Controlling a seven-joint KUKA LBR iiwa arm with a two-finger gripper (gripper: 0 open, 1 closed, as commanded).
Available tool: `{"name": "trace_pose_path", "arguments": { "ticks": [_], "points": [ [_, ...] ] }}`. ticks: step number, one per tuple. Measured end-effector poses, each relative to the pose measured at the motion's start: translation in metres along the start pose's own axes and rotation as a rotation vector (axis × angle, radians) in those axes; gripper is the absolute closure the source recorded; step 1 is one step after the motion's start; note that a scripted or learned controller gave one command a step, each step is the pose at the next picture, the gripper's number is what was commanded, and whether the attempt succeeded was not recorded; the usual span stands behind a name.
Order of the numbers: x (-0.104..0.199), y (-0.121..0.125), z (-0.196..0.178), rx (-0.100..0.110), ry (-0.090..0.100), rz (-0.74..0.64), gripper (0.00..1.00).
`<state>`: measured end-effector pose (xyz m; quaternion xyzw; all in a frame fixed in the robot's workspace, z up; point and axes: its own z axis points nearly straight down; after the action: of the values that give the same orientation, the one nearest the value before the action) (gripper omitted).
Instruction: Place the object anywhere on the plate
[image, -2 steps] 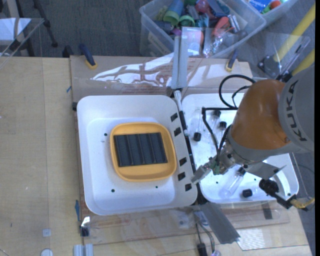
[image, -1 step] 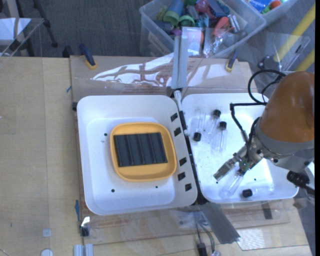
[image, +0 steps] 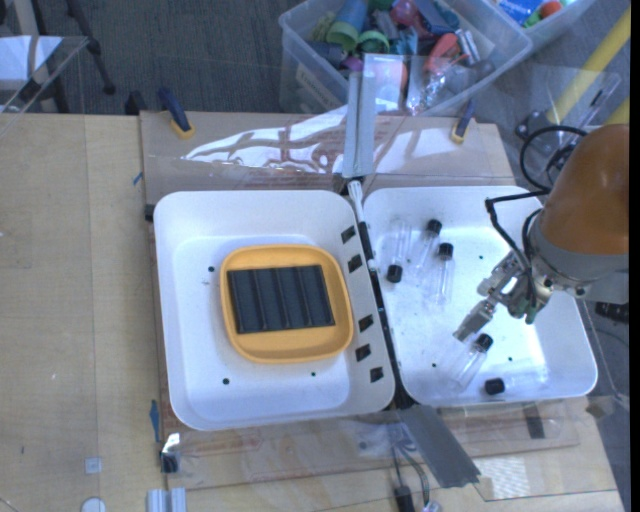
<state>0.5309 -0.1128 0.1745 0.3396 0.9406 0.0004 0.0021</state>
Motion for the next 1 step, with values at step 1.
{"name": "trace_pose_path", "arguments": {
  "ticks": [1],
  "points": [
    [-0.065, 0.0122, -0.0153, 0.0, -0.001, 0.005, 0.0]
  ]
}}
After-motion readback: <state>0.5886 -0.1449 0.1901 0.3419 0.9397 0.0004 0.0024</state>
